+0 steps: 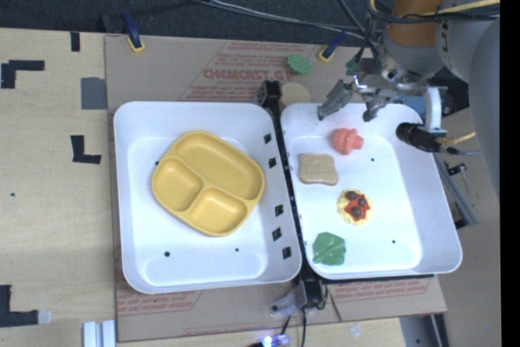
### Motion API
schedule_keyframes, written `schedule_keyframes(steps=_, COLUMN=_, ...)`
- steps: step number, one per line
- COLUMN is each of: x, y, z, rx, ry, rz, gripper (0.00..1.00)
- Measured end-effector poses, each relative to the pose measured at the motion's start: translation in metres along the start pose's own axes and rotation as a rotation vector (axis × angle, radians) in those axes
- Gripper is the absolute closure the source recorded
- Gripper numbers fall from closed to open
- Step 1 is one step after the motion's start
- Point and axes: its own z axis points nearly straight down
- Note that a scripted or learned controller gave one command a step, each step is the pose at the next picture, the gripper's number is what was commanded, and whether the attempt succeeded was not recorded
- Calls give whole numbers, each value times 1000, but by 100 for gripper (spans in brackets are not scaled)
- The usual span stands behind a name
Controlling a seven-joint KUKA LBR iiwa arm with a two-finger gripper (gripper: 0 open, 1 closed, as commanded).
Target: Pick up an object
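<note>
A grey robot arm with an orange band reaches in from the right, its gripper (352,106) spread open and holding nothing, poised over the far end of the right bin (422,199). Just below it lies a small red toy (347,140), the nearest candidate for a pick. Three more pieces sit in a loose line toward the near end: a tan slice of toast (317,169), a round yellow piece dotted red and black (354,206), and a green leaf-shaped piece (329,248). The left bin (138,175) holds a yellow divided plate (207,183); a small green object (298,63) rests on the surface beyond the bins.

The risks look plain enough. The red toy is small and rounded, so fingers closing off-centre could squeeze it sideways and close on air. It also sits close to the bin's far wall, where a descending finger might strike the rim. The toast, lying flat, would likely offer little to grip.
</note>
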Motion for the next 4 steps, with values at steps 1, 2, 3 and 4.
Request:
schedule_keyframes(steps=1, x=0, y=2, z=-9, rx=-14, ry=-1, rz=-3, gripper=0)
schedule_keyframes(steps=2, x=-8, y=-1, z=40, rx=-11, ry=-3, rz=-1, gripper=0)
schedule_keyframes(steps=3, x=-1, y=-7, z=88, rx=-13, ry=-3, rz=-2, gripper=0)
schedule_keyframes(steps=4, x=-1, y=-6, z=135, rx=-14, ry=-3, rz=-3, gripper=0)
